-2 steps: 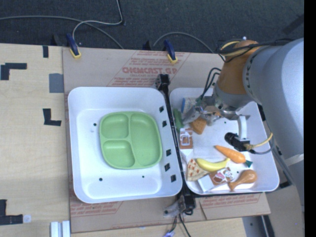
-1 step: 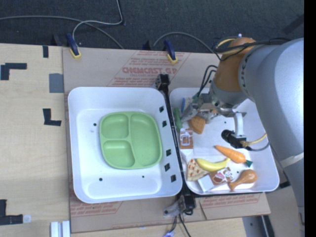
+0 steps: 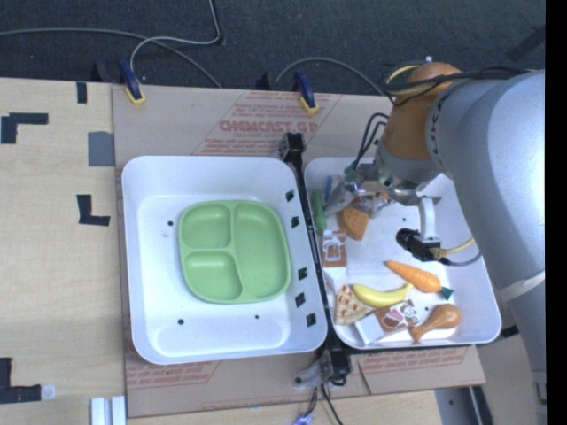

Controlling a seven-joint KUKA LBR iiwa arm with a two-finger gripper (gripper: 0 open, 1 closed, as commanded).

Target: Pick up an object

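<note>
One green plate [image 3: 235, 250], one banana [image 3: 379, 295], one carrot [image 3: 413, 275]; tool [image 3: 359, 204] grip state unclear

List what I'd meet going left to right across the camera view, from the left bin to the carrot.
Left bin → green divided plate → pizza slice → banana → carrot.
</note>
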